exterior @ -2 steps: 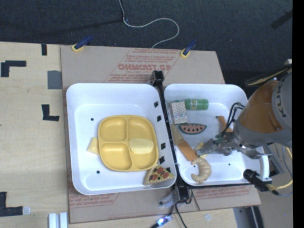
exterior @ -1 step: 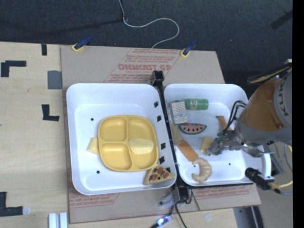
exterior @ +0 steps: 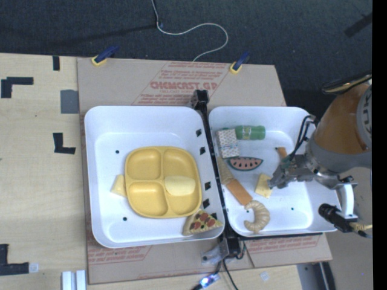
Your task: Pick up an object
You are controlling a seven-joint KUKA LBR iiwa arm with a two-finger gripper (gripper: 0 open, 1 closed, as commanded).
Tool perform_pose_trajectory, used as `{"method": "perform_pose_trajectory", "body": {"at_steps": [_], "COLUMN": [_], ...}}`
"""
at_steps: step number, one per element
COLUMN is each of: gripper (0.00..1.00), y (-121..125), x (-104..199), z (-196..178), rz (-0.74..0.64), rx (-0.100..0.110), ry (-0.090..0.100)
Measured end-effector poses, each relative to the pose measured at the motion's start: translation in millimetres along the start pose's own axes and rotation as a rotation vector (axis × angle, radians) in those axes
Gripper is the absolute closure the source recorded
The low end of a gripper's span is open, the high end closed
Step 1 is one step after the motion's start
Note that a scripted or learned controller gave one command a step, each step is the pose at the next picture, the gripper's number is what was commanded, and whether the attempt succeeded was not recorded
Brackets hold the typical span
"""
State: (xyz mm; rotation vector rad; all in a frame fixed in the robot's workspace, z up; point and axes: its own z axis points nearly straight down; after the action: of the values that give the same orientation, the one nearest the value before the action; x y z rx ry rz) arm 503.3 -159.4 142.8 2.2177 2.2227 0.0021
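Note:
The right bin holds several toy foods. A green bottle and a patterned packet lie at its back. A watermelon slice is in the middle, with a long orange stick to its left. A croissant lies at the front. A pale yellow cheese wedge rests right of centre. My gripper reaches down into this bin from the right, its tip just beside the cheese wedge's right edge. A small orange piece lies just behind the gripper.
The left bin carries a yellow divided plate with a pale lump in one compartment. A yellow wedge lies left of the plate and a pizza slice at its front right. A black divider separates the bins.

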Motion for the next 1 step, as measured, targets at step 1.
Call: {"method": "perform_pose_trajectory", "body": {"at_steps": [1], "gripper": [1.0], "y": [-8.8], "x": [2.2], "z": [-55.0], "rz": [0.001], "rx": [-0.001], "ry": [0.0]}}
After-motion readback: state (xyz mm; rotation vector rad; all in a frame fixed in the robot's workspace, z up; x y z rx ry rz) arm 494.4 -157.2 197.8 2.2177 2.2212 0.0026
